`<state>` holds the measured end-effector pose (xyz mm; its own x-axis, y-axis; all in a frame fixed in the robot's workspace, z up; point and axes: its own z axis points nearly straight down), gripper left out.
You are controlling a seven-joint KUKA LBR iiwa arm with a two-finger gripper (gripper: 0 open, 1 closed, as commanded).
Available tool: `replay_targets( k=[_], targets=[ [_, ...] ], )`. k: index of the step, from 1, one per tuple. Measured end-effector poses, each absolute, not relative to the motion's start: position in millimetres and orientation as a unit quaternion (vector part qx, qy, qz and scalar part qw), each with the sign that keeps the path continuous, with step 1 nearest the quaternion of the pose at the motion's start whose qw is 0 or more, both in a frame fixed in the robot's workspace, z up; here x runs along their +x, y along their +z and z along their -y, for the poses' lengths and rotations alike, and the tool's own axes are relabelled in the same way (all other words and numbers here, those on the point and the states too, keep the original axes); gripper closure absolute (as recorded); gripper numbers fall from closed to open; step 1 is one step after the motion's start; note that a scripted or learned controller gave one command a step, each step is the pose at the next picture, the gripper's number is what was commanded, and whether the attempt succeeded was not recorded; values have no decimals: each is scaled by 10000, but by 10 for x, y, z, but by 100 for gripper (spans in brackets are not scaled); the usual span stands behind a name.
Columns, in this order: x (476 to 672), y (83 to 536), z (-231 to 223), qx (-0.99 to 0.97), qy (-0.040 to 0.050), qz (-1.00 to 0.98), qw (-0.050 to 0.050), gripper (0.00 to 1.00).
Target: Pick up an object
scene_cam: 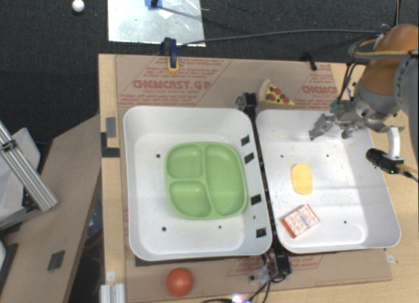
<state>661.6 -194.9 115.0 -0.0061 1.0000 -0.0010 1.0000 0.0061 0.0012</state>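
Camera view: green tray (205, 180) in left bin (141, 138); yellow piece (301, 178), box (300, 220) right.

At the upper right of the frame the arm (387, 79) shows as a rounded grey body with a smooth orange band (396, 40) capping its top. Thin black cables loop around the orange part and run down along the grey housing. Below it the wrist narrows into a darker grey metal block, from which the claw (332, 127) juts out as slim, angular grey fingers. A white bracket and a black piece with a tiny green light sit at the far right
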Motion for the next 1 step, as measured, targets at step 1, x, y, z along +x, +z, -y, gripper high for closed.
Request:
replay_targets(
  k=[1],
  targets=[
    [6628,1289,1950,7043,13,-7099,29,100]
  ],
)
